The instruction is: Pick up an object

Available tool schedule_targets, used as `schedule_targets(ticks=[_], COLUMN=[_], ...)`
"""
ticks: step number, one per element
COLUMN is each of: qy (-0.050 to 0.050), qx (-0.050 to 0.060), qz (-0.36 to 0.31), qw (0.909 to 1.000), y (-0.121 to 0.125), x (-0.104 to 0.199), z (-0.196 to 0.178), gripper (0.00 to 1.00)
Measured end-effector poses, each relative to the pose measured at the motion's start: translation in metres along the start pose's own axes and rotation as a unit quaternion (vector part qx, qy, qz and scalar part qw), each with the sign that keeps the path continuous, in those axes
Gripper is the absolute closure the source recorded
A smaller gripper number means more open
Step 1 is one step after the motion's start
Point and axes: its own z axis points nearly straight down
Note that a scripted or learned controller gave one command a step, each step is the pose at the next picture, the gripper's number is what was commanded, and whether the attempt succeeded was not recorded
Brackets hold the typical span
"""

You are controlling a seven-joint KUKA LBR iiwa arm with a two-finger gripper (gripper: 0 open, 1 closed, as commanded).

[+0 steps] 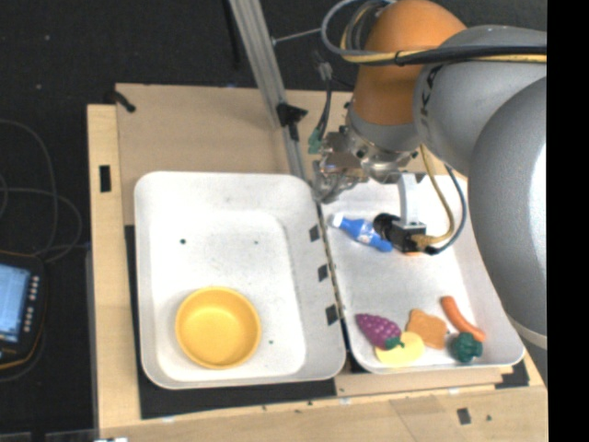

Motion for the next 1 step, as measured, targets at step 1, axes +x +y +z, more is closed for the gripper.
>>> schedule_targets(ticks=[1], qy=[0.0], qx=[0.0], qz=[0.0], qw=[1.0], y=[0.0194], x=[0.0585], z=[0.0075], gripper=[1.0])
